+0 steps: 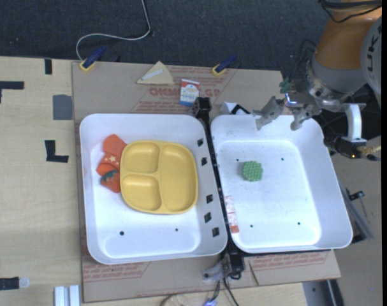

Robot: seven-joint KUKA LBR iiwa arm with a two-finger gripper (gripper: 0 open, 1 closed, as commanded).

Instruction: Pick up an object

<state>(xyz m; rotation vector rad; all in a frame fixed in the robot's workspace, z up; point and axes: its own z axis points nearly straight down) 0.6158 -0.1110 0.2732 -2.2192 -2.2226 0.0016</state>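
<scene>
1. The grey arm with its orange band (349, 27) reaches in from the right, and its two-finger end effector (282, 118) hangs over the far rim of the right-hand shallow white bin (321, 234).
2. Its two fingers stand spread well apart, one tip at the left (264, 120) and one at the right (299, 119), with nothing between them.
3. A small green knobbly ball (251, 170) lies alone on the floor of that right bin, nearer its left side, apart from the end effector and closer to me than it.
4. In the left-hand white bin (148, 241) a yellow plastic divided plate (160, 176) lies flat, with an orange and red soft-looking object (110, 161) just beside its left edge.
5. Both bins sit on a brown cardboard sheet (116, 85) on the pale wooden desk (27, 190).
</scene>
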